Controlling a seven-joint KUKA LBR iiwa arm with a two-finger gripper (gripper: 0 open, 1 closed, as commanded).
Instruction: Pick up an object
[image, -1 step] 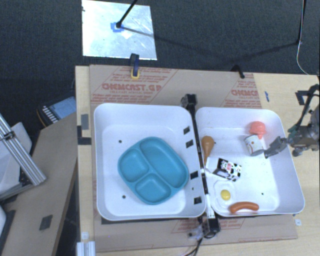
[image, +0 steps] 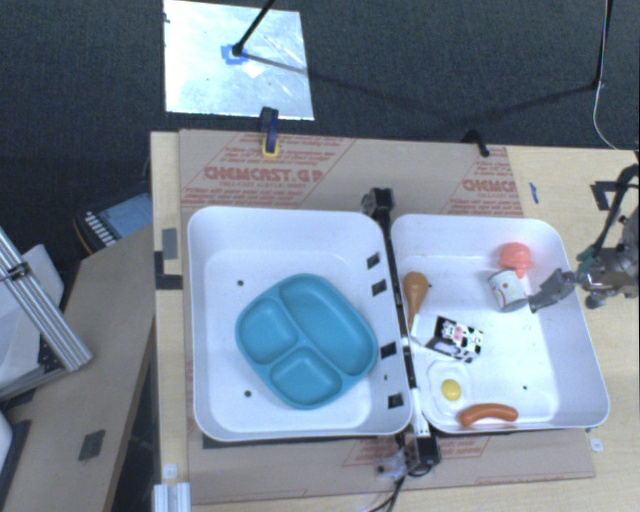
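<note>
The right bin (image: 575, 330) holds several small objects. An orange cone-shaped toy (image: 414, 290) lies near its left wall. At the back sits a pink piece (image: 515, 255), and just in front of it a small white cup (image: 506, 288). A black-and-white cow-patterned item (image: 458, 338) lies mid-bin, a fried egg toy (image: 450, 386) below it, and a sausage (image: 487, 412) by the front wall. My gripper (image: 550, 291) reaches in from the right edge, low over the bin's right side, just right of the white cup, with nothing seen in it.
The left bin (image: 215, 300) holds a blue divided plate (image: 305, 340). A black divider with clips (image: 392, 300) runs between the bins. Cardboard (image: 300, 170) lies under both bins. A cable (image: 540, 100) crosses the dark floor behind the bench.
</note>
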